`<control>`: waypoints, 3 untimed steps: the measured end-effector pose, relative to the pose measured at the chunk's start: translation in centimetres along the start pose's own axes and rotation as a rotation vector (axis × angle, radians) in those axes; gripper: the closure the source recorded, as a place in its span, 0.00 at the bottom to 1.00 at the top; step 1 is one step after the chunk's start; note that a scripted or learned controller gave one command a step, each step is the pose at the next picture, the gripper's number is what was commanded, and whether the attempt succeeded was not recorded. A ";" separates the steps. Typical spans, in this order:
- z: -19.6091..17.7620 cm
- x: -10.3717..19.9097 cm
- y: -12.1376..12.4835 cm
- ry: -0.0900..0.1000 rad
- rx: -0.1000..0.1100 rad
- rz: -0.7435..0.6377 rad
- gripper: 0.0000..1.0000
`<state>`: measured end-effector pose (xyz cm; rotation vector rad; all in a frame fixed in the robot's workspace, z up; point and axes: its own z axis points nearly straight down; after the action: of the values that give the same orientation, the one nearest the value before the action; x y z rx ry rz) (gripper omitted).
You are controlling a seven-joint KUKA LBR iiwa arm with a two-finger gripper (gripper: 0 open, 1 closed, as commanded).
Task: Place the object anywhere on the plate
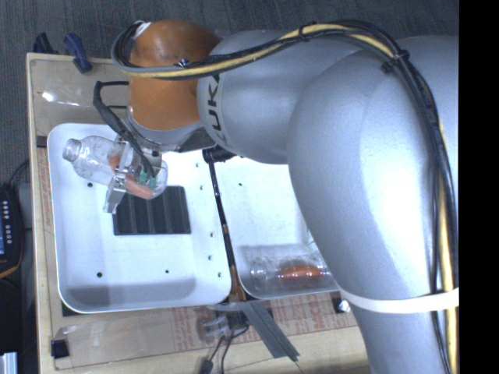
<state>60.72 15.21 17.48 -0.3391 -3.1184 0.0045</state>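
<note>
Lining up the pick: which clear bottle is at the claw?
The bottle in the left bin, at the claw. The other bottle lies in the right bin.

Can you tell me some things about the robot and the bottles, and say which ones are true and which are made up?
1. A clear bottle is over the left bin. True.
2. A dark ribbed plate lies in the left bin. True.
3. The right bin holds a red ball. False: a clear bottle with an orange patch lies there.
4. The arm is bright green. False: grey with an orange band.
</note>
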 end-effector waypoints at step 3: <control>8.3 -3.9 0.1 -0.006 -0.002 -0.381 0.00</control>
<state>64.52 14.43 9.17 0.2583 -3.1314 0.0002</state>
